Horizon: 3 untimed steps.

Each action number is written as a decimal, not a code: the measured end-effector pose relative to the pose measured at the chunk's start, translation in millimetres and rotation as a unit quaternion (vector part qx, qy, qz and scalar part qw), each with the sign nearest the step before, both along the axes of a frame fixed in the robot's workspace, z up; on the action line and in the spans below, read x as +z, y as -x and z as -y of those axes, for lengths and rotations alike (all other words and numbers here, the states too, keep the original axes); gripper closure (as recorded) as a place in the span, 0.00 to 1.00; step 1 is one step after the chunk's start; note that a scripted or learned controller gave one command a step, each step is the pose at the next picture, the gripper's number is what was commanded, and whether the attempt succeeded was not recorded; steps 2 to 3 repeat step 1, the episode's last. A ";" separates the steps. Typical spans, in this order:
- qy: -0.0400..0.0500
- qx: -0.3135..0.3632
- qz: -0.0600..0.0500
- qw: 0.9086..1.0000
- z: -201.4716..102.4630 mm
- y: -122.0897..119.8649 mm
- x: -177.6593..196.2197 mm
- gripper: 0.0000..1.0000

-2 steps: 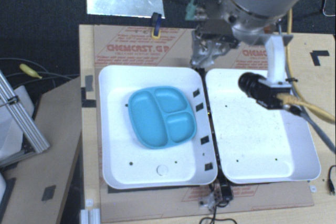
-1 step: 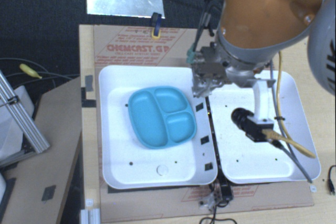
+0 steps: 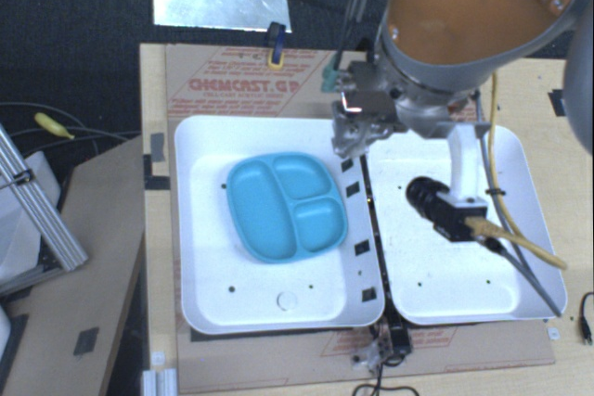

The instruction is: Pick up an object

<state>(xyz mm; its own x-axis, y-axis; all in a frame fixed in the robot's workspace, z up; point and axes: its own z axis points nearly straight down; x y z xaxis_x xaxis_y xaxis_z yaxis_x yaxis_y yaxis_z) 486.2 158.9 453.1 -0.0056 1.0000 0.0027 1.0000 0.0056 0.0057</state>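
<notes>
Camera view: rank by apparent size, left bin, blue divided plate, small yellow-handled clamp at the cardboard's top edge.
1. Left bin, largest.
2. Blue divided plate, lying inside that bin.
3. Yellow-handled clamp, smallest. It sits farther from the camera, but the gap is too big for that to change the order.

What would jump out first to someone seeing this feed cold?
The light blue divided plastic plate lying flat in the left white bin catches the eye first. Next, the bulky grey and orange arm looming in from the upper right, its gripper poised above the divider between the bins, near the plate's upper right corner.
</notes>
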 end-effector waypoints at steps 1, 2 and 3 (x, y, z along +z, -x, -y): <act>0.000 0.000 0.001 1.000 -15.3 -0.4 46.0 1.00; 0.000 0.000 0.001 1.000 -15.3 -0.4 46.0 1.00; 0.000 0.000 0.001 1.000 -15.3 -0.4 46.0 1.00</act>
